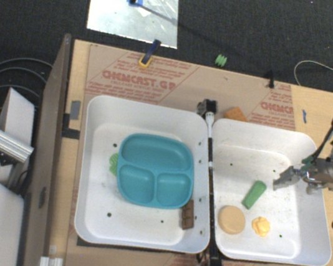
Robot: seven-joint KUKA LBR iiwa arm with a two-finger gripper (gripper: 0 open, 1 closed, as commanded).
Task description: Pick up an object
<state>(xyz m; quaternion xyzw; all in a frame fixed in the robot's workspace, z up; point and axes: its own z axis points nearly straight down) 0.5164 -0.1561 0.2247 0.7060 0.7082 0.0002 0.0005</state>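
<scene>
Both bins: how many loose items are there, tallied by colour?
Teal: 1, the divided plate
Green: 2, the block and a piece poking out beside the plate
Brown: 1, the bar
Tan: 1, the disc
Yellow: 1, the lump
Total: 6

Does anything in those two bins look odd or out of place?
Mildly: the teal tray in the left bin lies over a green item, hiding most of it. A brown piece lies at its corner.
</scene>
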